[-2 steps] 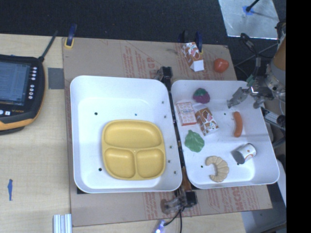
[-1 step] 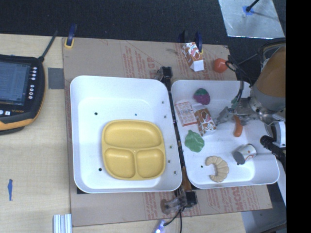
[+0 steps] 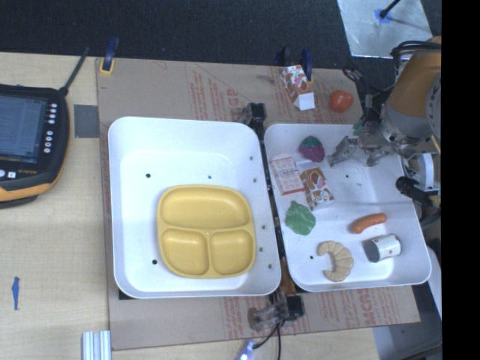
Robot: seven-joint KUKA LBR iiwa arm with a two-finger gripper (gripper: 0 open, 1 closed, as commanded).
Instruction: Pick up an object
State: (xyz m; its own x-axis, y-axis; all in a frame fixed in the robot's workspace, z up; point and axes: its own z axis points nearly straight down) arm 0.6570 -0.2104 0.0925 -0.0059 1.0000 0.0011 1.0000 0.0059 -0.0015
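Observation:
The right bin [image 3: 409,276] holds a purple lump [image 3: 312,148], two small printed packets [image 3: 285,175] [image 3: 318,187], a green leafy piece [image 3: 300,218], an orange sausage [image 3: 368,223], a croissant [image 3: 336,260] and a white and grey cylinder [image 3: 382,247]. My gripper [image 3: 362,153] hangs low over the bin's far part, just right of the purple lump. Its fingers are spread open with only bare bin floor between them. The arm reaches in from the right edge.
The left bin [image 3: 135,148] holds a yellow divided plate [image 3: 205,229]. Behind the right bin, on the cardboard, stand a small carton [image 3: 298,86] and a red tomato [image 3: 341,100]. A control pendant [image 3: 26,141] lies at the far left.

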